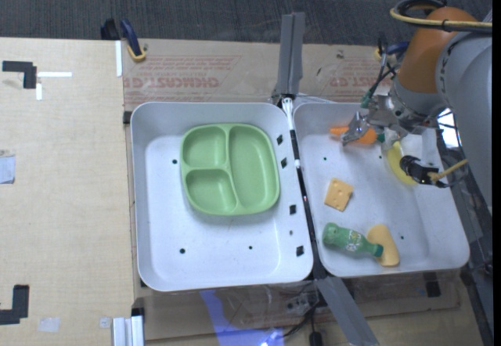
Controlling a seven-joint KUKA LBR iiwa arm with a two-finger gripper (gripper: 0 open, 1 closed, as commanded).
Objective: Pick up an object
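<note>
Grasp step: gripper (362,131) low at right bin's (438,258) 12 o'clock, jaws narrow around orange carrot-like piece (341,132); hold unconfirmed, next move calls for a straight lift.

Two bins are set side by side. A tray (230,168) lies in the left bin (153,258). In the right bin (438,246), a cheese (338,195) lies centrally, with a bottle (350,240) and a wedge (385,244) nearer the front.
</note>
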